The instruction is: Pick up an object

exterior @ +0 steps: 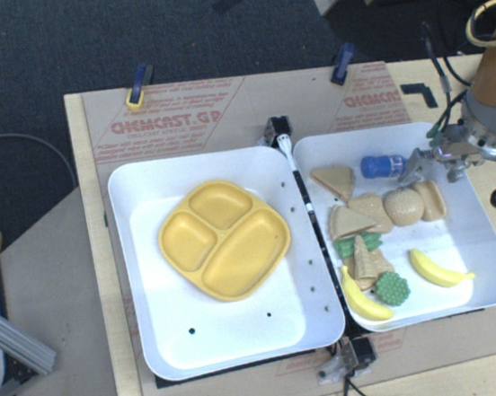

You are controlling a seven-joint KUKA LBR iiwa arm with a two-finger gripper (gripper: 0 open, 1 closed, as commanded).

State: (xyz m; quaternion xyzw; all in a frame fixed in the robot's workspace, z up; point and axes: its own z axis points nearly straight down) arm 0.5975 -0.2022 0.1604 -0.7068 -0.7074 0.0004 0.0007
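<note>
Two white bins sit side by side on the desk (102, 257). The left bin (158, 340) carries a yellow divided plate (224, 237). The right bin (481, 248) holds toy food: bread slices (355, 216), two bananas (440, 269), broccoli (391, 288) and a blue bottle (381, 165). The claw (431, 162) hangs over that bin's far right corner, just beside the bottle, nothing visibly gripped; I cannot tell how wide it stands.

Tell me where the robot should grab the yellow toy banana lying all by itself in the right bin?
Probably the middle of the lone yellow toy banana, coming straight down from above. It lies flat with bare white bin floor along both long sides, so fingers could close across its narrow width.
</note>
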